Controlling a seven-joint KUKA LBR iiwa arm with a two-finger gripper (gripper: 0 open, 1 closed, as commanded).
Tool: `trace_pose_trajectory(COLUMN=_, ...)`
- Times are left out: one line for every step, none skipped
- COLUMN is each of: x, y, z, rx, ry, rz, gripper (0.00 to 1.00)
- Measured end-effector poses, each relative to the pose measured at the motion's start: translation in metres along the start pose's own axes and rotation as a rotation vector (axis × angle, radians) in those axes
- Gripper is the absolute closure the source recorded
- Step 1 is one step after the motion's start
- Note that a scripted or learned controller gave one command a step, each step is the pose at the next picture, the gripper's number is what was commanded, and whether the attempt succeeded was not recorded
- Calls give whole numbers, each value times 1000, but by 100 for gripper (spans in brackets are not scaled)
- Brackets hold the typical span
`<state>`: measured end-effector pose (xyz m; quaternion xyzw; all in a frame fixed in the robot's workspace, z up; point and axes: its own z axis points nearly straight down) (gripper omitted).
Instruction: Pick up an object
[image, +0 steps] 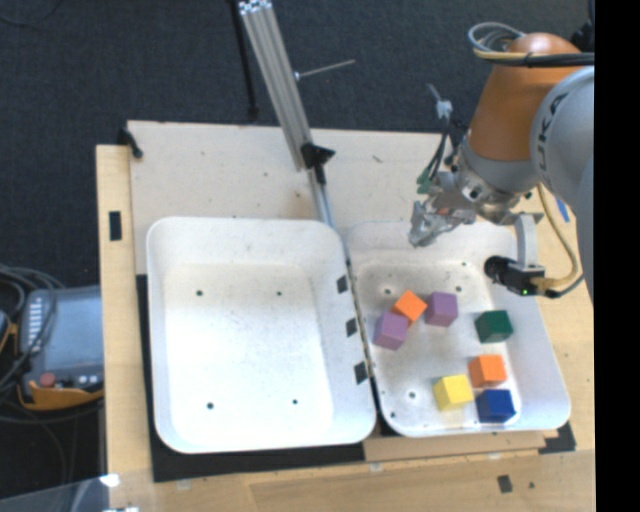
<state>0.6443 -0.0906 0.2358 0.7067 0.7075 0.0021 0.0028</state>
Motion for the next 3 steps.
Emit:
trace_pose_trajectory(x=58, y=8, z=7, rx=5, ry=1, rz=-6, gripper=100)
trace_pose_trajectory(x=107, y=15, z=-4, rx=4, ry=2, rz=-7, gripper=100)
trace_pose_trajectory(x=158, y=18, z=-14, rx=4, ry=3, rz=-7, gripper=100)
